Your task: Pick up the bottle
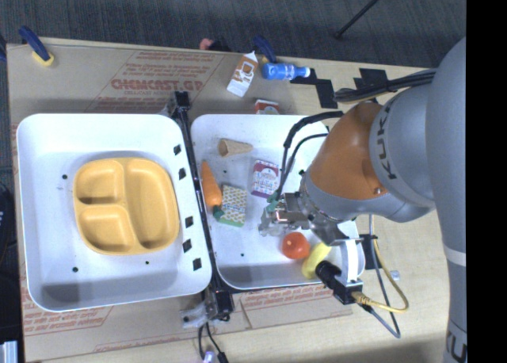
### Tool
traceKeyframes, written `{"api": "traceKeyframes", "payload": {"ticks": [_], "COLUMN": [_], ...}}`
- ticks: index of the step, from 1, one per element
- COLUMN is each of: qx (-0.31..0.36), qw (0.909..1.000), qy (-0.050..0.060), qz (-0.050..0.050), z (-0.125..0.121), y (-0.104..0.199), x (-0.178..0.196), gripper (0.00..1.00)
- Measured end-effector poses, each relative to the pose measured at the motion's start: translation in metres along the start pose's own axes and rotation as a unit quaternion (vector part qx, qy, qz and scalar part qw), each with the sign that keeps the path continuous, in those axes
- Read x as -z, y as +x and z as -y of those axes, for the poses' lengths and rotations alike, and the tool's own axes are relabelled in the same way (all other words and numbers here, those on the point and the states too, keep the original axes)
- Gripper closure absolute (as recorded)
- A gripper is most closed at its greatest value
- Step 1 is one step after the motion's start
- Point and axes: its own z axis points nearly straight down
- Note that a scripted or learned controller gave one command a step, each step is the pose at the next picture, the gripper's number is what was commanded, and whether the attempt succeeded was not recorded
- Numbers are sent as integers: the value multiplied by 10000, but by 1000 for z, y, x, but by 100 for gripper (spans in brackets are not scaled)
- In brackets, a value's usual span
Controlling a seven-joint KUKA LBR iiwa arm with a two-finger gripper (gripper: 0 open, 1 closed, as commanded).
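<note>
A small blue bottle (282,71) lies on its side on the cardboard bench behind the right bin (245,270), outside both bins. My gripper (276,215) hangs low inside the right bin, near its middle, under the orange wrist band. It sits well in front of the bottle. A red ball-like fruit (295,246) and a yellow fruit (315,259) lie just in front of it to the right. I see nothing between the fingers.
The right bin also holds a cone (235,147), a carrot (210,185), a purple packet (265,177) and a checkered packet (232,204). A yellow divided plate (127,203) lies in the left bin (32,195). Small cartons (243,74) lie beside the bottle.
</note>
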Motion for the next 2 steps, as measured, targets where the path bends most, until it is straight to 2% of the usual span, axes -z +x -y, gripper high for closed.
{"api": "traceKeyframes", "payload": {"ticks": [1,2], "qx": [1304,45], "qw": [9915,10000], "qy": [-25,-6], "qz": [17,2], "z": [-3,-1], "y": [-47,-15], "x": [87,35], "gripper": [100,100]}}
